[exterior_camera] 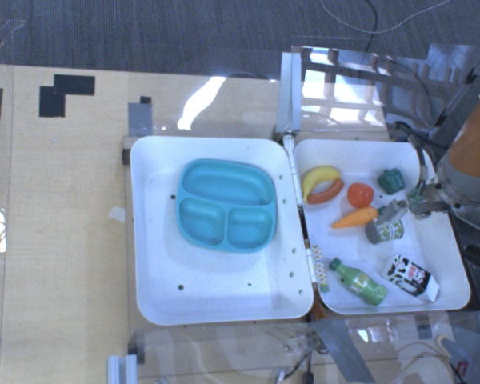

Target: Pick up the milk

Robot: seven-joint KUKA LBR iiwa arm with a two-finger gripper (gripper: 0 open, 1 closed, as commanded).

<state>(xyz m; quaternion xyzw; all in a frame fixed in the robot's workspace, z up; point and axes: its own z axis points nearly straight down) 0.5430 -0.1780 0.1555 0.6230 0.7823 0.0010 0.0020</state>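
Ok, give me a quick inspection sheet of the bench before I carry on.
Surface: wooden bench bearing two white bins.
Job's things: milk carton lies flat near the right bin's front corner.
Clutter: banana, sausage, tomato, carrot, green pepper, can, green bottle; blue tray in left bin.
Grippers: pincer above the can, away from the milk.
Cables: white cable on the floor.
Surroundings: grey carpet.

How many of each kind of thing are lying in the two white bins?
Fruit and vegetables: 4 — banana, tomato, carrot, green pepper
Sausage: 1
Can: 1
Green bottle: 1
Milk carton: 1
Blue tray: 1
Total: 9
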